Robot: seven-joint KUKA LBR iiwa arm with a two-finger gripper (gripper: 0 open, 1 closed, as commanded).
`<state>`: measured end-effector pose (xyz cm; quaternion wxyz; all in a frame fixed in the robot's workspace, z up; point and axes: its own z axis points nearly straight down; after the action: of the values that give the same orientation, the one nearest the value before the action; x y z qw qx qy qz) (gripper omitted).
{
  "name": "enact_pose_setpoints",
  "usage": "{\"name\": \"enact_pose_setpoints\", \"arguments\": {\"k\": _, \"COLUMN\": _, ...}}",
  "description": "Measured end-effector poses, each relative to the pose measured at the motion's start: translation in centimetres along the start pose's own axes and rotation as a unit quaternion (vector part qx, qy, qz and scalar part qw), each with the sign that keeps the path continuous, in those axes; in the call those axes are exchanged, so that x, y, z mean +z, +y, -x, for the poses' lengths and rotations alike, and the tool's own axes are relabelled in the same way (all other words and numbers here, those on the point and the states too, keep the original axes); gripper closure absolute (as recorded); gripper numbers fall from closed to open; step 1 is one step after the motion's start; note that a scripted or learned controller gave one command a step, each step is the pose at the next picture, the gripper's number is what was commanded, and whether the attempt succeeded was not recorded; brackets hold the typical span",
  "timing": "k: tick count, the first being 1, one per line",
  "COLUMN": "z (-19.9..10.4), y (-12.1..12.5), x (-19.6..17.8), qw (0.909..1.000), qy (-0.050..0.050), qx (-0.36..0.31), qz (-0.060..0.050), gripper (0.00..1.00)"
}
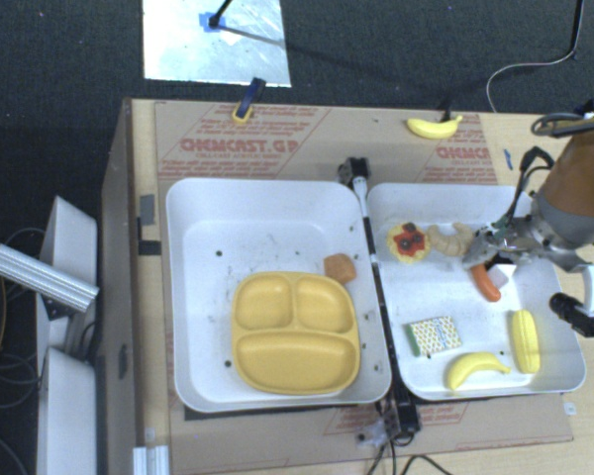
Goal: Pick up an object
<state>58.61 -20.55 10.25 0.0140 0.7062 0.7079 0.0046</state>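
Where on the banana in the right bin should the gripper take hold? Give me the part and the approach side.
Grip the banana across its thick middle, coming straight down from above. It lies flat on the right bin floor near the front wall, curving upward at both ends, so the fingers likely fit best closing front to back across its narrow width.

Two white bins are sitting side by side: a left bin (193, 265) and a right bin (559, 369). The left bin is holding one yellow divided plate (295, 332) and one orange-brown piece (341, 267). Two bananas are showing: one in the right bin (475, 368), one on the tabletop (433, 126). One patterned block (435, 335), one carrot-like piece (487, 284) and one yellow oblong piece (524, 340) are lying in the right bin.
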Motion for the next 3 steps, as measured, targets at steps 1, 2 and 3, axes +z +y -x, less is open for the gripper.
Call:
{"name": "enact_pose_setpoints", "arguments": {"k": 1, "z": -0.5, "y": 0.2, "x": 0.4, "qw": 1.0000, "qy": -0.004, "qx": 0.001, "qz": 0.003, "gripper": 0.00}}
{"name": "enact_pose_setpoints", "arguments": {"k": 2, "z": -2.2, "y": 0.3, "x": 0.1, "qw": 1.0000, "qy": -0.002, "qx": 0.000, "qz": 0.000, "gripper": 0.00}}
{"name": "enact_pose_setpoints", "arguments": {"k": 3, "z": 0.0, "y": 5.2, "x": -4.4, "qw": 0.9999, "qy": 0.005, "qx": -0.001, "qz": -0.010, "gripper": 0.00}}
